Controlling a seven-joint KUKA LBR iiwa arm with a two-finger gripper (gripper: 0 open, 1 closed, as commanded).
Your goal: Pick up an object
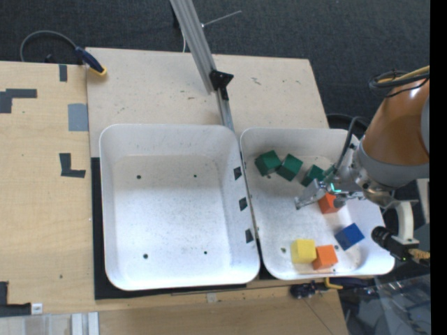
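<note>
My gripper (323,192) hangs low over the right bin (279,271), near its middle right. A small orange block (327,204) lies right under or against the gripper tip; I cannot make out whether it is held. Three green blocks (267,163), (290,167), (312,175) lie in a row just up and left of the gripper, the nearest one touching or almost touching it. A blue block (349,236), a yellow block (303,250) and a second orange block (325,257) sit near the bin's front edge.
The left bin (112,187) stands beside the right one, sharing a middle wall. A slanted metal rail (199,40) ends at the bins' back edge. The arm's orange and grey body (394,135) overhangs the right bin's right side.
</note>
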